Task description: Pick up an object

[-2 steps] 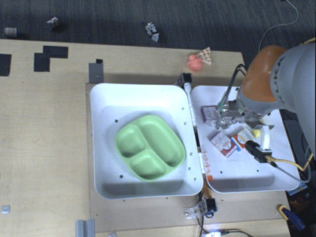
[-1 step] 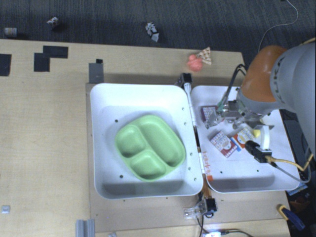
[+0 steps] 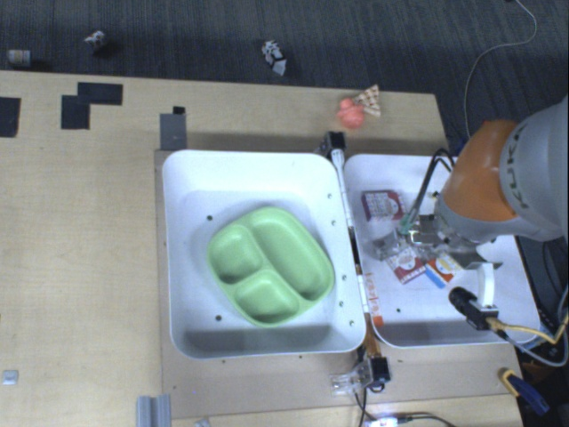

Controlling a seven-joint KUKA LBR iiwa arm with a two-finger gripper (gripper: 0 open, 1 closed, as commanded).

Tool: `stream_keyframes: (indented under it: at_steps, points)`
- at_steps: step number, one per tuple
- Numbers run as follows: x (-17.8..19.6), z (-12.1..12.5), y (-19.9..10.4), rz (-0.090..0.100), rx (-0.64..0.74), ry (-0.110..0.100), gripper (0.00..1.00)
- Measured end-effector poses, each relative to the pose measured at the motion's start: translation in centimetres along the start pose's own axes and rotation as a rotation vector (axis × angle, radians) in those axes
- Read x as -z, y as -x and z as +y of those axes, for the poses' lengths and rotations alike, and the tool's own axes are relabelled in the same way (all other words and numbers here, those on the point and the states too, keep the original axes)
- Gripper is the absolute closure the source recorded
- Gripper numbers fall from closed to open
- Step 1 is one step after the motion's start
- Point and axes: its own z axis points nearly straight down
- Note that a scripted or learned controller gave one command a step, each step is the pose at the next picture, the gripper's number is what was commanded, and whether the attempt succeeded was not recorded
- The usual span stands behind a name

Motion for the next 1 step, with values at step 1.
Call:
stream_keyframes:
  at_steps: [1]
  points:
    - [0.83, -0.03, -0.13, 0.003, 0.001, -0.003, 1.00]
